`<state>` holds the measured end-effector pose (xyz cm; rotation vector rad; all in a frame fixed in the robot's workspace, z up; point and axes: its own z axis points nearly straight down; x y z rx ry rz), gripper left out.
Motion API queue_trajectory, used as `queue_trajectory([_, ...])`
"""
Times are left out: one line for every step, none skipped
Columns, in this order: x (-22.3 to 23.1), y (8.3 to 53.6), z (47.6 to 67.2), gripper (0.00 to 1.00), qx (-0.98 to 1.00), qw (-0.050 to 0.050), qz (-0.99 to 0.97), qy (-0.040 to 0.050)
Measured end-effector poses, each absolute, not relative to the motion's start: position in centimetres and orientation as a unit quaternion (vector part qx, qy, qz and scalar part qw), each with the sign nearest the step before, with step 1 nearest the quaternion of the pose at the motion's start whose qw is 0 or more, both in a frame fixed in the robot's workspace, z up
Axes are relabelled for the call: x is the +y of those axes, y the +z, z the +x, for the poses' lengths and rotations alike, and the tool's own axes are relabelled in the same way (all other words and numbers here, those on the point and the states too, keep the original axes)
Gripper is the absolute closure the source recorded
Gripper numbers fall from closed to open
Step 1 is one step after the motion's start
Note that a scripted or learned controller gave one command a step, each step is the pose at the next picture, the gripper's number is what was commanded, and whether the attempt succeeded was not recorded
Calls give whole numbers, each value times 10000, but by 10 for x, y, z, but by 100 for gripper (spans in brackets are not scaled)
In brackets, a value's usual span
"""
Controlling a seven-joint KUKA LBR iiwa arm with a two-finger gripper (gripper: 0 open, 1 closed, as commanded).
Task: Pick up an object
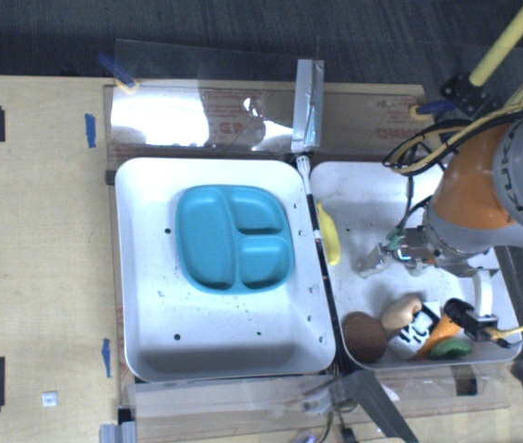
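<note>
From my seat I look down on a pale wooden bench [30, 275] marked with black tape corners and a few blue tape strips, and beyond its far edge I see dark grey carpet [243, 12]. Two shallow white bins sit side by side. The left bin [150, 330] carries a blue divided tray [234, 237] lying flat near its middle, with small dark specks scattered on the white floor around it. A clear plastic sheet [196, 118] catches glare behind that bin, and a taped upright divider [306, 104] stands at the seam between the two.

The right bin [362, 187] holds the pickable things: a yellow piece [329, 235] against its left wall, a brown rounded object [365, 336] at the near edge, a tan one [400, 311] just beside it, and a cluster of black-white, orange and green items [441, 335] towards the near right corner.

The arm's orange band [469, 187] hangs over the right bin, cables looping above it. The gripper [399, 250] sits low over the bin's middle, apart from the objects; I cannot tell how it is set.
</note>
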<state>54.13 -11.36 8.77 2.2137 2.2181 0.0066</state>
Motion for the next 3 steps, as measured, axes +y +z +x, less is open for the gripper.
queue_trajectory([-124,88,488,0,7459,29,6660,20])
queue_trajectory([-128,88,483,0,6981,29,7160,40])
queue_trajectory([-148,109,483,0,6280,31,7782,37])
